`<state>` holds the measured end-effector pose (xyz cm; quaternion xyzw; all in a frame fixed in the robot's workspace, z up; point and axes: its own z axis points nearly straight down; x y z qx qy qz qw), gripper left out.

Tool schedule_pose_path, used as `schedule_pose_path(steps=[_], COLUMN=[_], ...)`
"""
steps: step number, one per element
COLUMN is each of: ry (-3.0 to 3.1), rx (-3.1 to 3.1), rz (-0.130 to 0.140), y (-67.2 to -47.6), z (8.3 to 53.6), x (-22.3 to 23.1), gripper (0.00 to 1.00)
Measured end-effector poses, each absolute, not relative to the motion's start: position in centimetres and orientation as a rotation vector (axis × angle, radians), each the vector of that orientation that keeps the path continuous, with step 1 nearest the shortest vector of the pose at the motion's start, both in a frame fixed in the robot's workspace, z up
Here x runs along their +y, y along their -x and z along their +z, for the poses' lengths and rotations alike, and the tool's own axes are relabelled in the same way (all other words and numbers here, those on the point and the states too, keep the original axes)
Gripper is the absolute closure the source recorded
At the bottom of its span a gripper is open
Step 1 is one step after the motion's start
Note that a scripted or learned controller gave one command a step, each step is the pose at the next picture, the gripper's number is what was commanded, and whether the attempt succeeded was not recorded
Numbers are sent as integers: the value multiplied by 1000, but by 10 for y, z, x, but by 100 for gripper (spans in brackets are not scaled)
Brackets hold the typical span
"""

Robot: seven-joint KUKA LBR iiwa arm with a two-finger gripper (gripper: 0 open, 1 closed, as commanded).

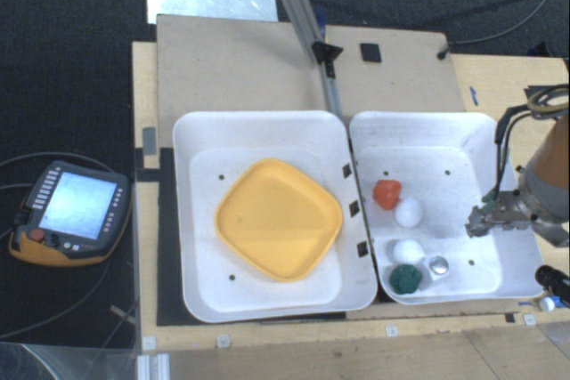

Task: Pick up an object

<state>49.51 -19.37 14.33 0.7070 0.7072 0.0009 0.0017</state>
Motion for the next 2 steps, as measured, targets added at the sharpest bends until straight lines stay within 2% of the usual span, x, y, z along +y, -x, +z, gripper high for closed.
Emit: schedule_pose_path(steps=[2], ry=[-2217], rx=[2220], rz=[4], y=[-495], z=[232], x=[-186], gripper=[100])
